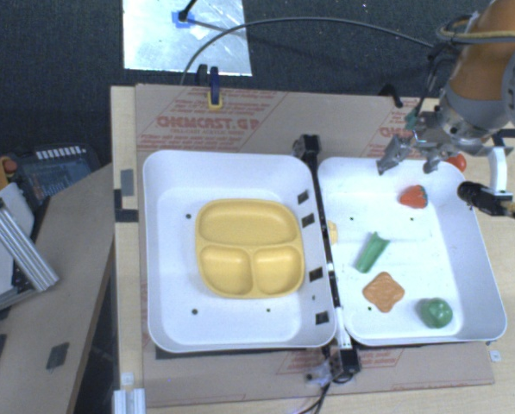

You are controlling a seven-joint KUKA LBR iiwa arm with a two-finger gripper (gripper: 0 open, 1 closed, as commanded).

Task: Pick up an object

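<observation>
Gripper (410,156) hung over right bin's (481,257) far rim, fingers spread apart, nothing between them. Red piece (414,197) lay just below it in that bin. Green stick (371,253), orange cracker (383,291), green ball (435,312) nearer. Yellow tray (244,247) sat in left bin (166,231)

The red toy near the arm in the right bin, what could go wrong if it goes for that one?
1. The red toy lies close to the right bin's back wall, so the gripper may hit the rim as it descends.
2. It looks small and rounded, so it could slip from the jaws.
</observation>
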